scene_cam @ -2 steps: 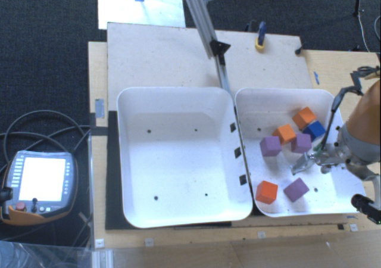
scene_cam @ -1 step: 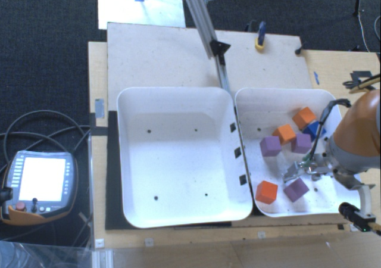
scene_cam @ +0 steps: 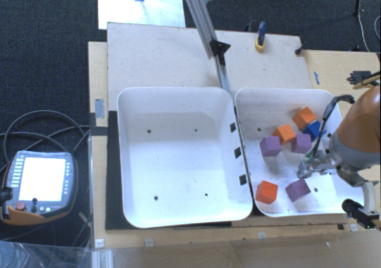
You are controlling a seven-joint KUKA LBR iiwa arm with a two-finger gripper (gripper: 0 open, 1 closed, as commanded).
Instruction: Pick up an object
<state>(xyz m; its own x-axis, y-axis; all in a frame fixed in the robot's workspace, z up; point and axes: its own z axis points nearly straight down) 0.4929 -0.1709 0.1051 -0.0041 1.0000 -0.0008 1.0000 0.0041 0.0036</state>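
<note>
The right bin (scene_cam: pixel 256 101) holds several small cubes. Two orange cubes (scene_cam: pixel 305 117) (scene_cam: pixel 286 133) lie at the back, with a purple cube (scene_cam: pixel 301 142) and a blue cube (scene_cam: pixel 314 129) beside them. Another purple cube (scene_cam: pixel 270 146) sits near the middle, an orange cube (scene_cam: pixel 266 192) at the front left and a purple cube (scene_cam: pixel 297 189) at the front. My gripper (scene_cam: pixel 306 168) hangs low over the bin's right side, just above and behind the front purple cube. The arm's wrist covers its fingers.
The left bin (scene_cam: pixel 128 142) stands beside the right one. A slanted metal pole (scene_cam: pixel 202 16) rises from between the bins at the back. A teach pendant (scene_cam: pixel 38 186) lies on the floor at the left. A yellow clamp (scene_cam: pixel 261 41) sits at the board's back edge.
</note>
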